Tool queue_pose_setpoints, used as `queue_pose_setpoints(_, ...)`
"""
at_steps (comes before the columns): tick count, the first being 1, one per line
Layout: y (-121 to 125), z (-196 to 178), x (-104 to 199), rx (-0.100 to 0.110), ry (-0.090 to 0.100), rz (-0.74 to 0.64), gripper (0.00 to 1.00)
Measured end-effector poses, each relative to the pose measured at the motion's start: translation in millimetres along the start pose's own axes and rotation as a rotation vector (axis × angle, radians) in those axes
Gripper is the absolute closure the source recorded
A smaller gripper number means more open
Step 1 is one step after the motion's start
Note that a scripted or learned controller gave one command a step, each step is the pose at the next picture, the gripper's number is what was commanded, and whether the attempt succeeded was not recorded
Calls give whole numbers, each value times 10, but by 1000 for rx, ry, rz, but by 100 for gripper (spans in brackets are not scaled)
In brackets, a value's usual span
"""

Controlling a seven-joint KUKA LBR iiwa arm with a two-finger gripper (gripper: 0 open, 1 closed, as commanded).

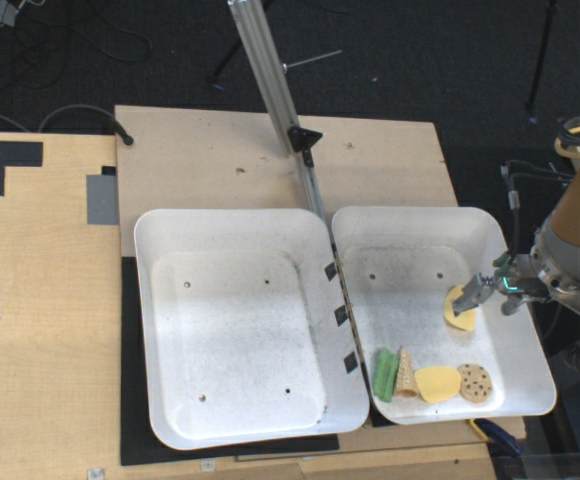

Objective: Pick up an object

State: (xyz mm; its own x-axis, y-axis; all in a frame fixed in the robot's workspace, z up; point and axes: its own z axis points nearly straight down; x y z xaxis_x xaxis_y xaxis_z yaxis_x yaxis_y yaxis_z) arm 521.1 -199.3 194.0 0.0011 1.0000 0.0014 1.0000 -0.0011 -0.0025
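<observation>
You have two shallow white bins: the left bin [170,258] and the right bin [410,233]. In the right one you can count five objects: a green ridged strip [383,374], a tan cone [406,373], a flat yellow oval [436,384] and a round chocolate-chip cookie [475,382] along the near wall, and a flat yellow piece [459,313] by the right wall, with the grey two-finger gripper [482,293] touching its upper edge; you cannot tell whether the jaws grip it.

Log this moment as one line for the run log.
arm: reaching in over right bin | tool: at yellow piece, grasp unconfirmed | near edge: green piece, cone, yellow disc, cookie
</observation>
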Motion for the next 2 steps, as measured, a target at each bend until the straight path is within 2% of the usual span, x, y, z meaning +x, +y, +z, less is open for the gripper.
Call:
queue_pose_setpoints(1,16,593,-76,5,1,0,0)
queue_pose_setpoints(2,24,1027,-74,-2,-1,0,0)
